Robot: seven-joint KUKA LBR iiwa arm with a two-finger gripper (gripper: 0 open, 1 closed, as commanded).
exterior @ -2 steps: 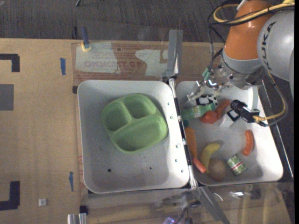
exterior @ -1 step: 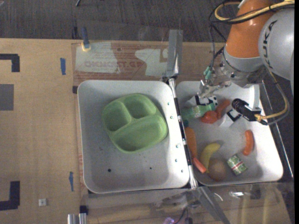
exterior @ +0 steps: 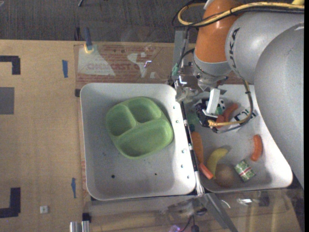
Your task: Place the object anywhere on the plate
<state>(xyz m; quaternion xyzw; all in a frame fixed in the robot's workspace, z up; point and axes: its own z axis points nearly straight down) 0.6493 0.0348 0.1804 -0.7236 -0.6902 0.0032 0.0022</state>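
A green divided plate (exterior: pixel 139 127) lies in the left white bin (exterior: pixel 96 168), with nothing on it. My gripper (exterior: pixel 185 92) hangs over the far left corner of the right bin (exterior: pixel 275 175), close to the wall between the two bins. Below it, along that wall, lies a long orange carrot-like piece (exterior: pixel 196 147). A red-orange piece (exterior: pixel 228 113) shows just right of the wrist, partly hidden by cables. I see nothing held at the gripper.
Toward the front of the right bin lie a yellow banana (exterior: pixel 216 157), a brown round fruit (exterior: pixel 223 175), a small green-and-white can (exterior: pixel 245 170) and an orange sausage shape (exterior: pixel 256 147). The arm covers the bin's far right part.
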